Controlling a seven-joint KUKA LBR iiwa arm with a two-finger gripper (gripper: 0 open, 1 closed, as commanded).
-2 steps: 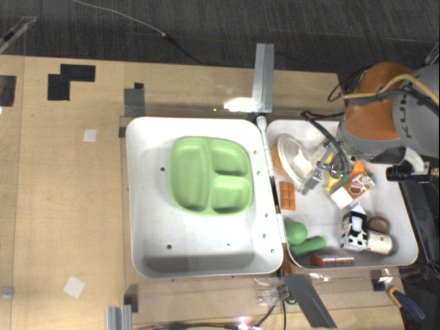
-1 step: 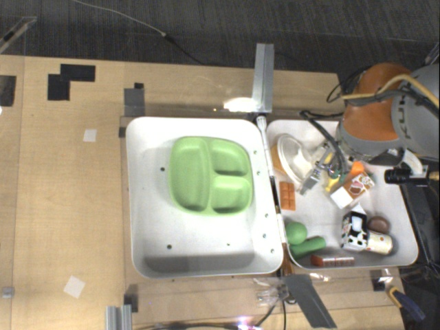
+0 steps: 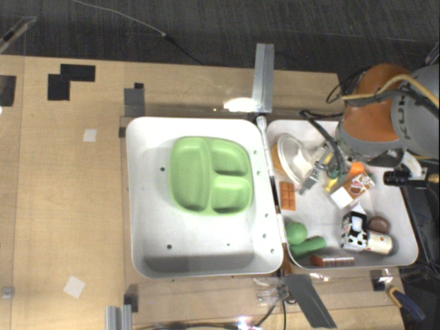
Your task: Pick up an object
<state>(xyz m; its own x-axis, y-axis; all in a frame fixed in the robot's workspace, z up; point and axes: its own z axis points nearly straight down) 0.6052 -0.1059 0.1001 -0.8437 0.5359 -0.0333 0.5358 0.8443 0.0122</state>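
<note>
The right bin (image 3: 405,215) holds several small objects. A shiny metal bowl (image 3: 291,158) lies at its upper left, with a brown waffle bar (image 3: 287,196) just below it. A green pear-like toy (image 3: 303,238) sits near the front, and a dark red bar (image 3: 333,260) lies beside it. A cow-patterned cup (image 3: 355,231) stands at the lower right. An orange-and-white carton (image 3: 358,183) lies near the middle. My gripper (image 3: 315,175) hangs low over the bowl's right edge, between the bowl and the carton. Nothing visibly sits in it.
The left bin (image 3: 148,239) carries a green divided plate (image 3: 210,174). A metal post (image 3: 264,78) stands behind the ridge between the bins. The arm's orange band (image 3: 371,112) and cables overhang the right bin's upper right corner.
</note>
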